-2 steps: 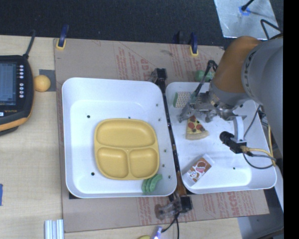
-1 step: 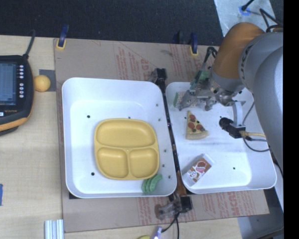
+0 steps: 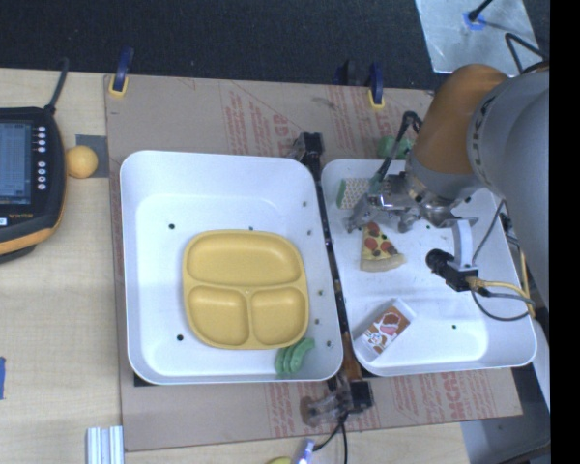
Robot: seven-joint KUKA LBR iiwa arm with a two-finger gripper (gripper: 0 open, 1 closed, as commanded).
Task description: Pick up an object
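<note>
Small printed carton (image 3: pixel 384 330) in right bin (image 3: pixel 493 341), lettering illegible, triangular pizza slice (image 3: pixel 378 249), red toppings, tan crust, just below gripper (image 3: pixel 391 213), grip state cannot be determined.

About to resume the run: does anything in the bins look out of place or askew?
One thing: the green item in the left bin sits against the front wall, beside the yellow divided tray rather than in it. The pizza slice and small packet lie flat.
</note>
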